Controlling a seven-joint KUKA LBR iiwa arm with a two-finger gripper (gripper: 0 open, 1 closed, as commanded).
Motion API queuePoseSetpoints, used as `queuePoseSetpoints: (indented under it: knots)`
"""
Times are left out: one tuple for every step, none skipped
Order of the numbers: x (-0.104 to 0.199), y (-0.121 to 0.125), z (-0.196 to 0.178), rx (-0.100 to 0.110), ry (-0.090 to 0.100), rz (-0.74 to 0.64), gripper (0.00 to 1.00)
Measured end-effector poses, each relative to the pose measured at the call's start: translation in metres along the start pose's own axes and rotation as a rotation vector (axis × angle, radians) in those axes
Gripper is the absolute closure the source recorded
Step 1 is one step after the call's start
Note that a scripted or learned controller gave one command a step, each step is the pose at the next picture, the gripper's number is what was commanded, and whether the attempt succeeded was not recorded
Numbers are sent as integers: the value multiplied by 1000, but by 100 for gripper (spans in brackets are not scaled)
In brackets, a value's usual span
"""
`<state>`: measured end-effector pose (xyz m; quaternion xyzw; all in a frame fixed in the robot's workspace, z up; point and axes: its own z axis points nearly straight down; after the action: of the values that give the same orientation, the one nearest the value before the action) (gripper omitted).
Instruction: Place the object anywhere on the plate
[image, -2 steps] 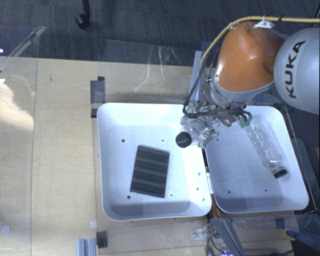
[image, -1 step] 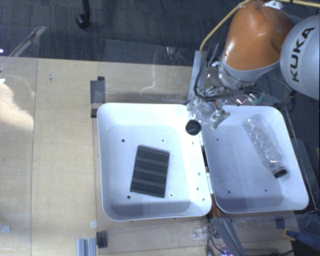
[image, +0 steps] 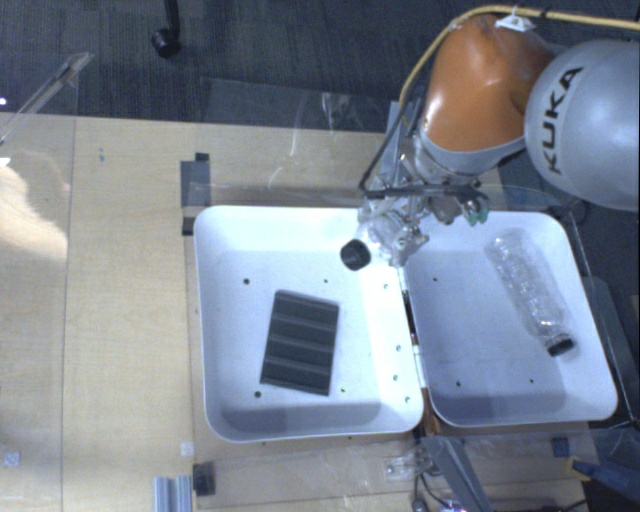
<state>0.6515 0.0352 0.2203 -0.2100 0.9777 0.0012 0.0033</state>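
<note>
From the overhead camera I see the gripper (image: 397, 237) hanging over the seam between the two bins, near their far edge. I cannot tell whether it is spread or pressed together. The clear crumpled plastic bottle (image: 524, 284) lies on its side in the right white bin (image: 460, 340), close to the right wall, with its black cap (image: 560, 346) toward the near edge, well apart from the gripper. A dark ribbed rectangular slab (image: 300, 343), which I take for the plate, lies in the left white bin (image: 230, 260). I judge the bottle light, thin-walled and slippery, apt to roll or buckle. I would grasp across its middle, or nearer the stiffer cap end.
</note>
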Motion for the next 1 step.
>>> queuePoseSetpoints:
  knots:
    - [14, 52, -4, 1, -2, -208, 100]
